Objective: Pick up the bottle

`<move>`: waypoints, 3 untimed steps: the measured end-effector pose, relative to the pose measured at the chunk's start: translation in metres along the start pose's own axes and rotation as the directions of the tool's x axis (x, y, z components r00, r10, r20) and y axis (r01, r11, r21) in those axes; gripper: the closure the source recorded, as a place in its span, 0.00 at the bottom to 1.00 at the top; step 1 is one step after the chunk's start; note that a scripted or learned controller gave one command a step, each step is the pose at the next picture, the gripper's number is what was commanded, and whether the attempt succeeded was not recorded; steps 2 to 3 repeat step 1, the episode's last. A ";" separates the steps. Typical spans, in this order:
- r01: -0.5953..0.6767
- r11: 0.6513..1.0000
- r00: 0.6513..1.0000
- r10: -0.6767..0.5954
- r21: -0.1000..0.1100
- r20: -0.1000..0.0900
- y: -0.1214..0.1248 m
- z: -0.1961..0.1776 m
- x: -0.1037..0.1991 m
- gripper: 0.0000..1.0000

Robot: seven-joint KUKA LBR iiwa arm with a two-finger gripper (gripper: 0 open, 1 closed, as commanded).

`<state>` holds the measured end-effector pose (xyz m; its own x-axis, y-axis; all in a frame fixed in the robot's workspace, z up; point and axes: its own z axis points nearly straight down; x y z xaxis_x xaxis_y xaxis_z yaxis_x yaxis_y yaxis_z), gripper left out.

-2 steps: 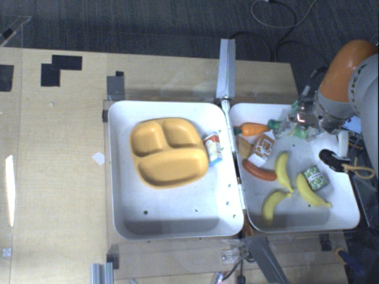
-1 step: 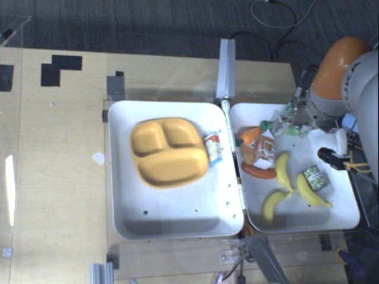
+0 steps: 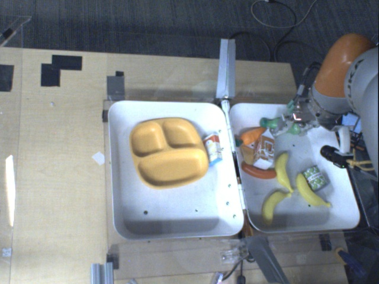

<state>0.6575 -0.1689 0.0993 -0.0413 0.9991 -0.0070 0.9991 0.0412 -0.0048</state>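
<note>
- Left bin [image 3: 118, 176] has a big yellow divided tray [image 3: 169, 152] in it, with a small can [image 3: 213, 148] right against its right side.
- Right bin [image 3: 346, 215]: three bananas [image 3: 284, 171] near the front, plus a snack packet [image 3: 265, 149].
- Arm's gripper [image 3: 294, 120] sits at the far edge of the right bin; can't tell its grip.
- Green bottle [image 3: 272, 123] lies just left of it.

two white bins [image 3: 118, 176], one yellow tray [image 3: 169, 152], three bananas [image 3: 283, 171], two cans [image 3: 315, 178]
</note>
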 end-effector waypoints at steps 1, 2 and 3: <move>0.010 1.000 1.000 -0.010 -0.013 -0.007 0.002 -0.102 0.088 1.00; 0.010 1.000 1.000 -0.010 -0.013 -0.007 0.002 -0.102 0.088 1.00; 0.010 1.000 1.000 -0.010 -0.013 -0.007 0.002 -0.102 0.088 1.00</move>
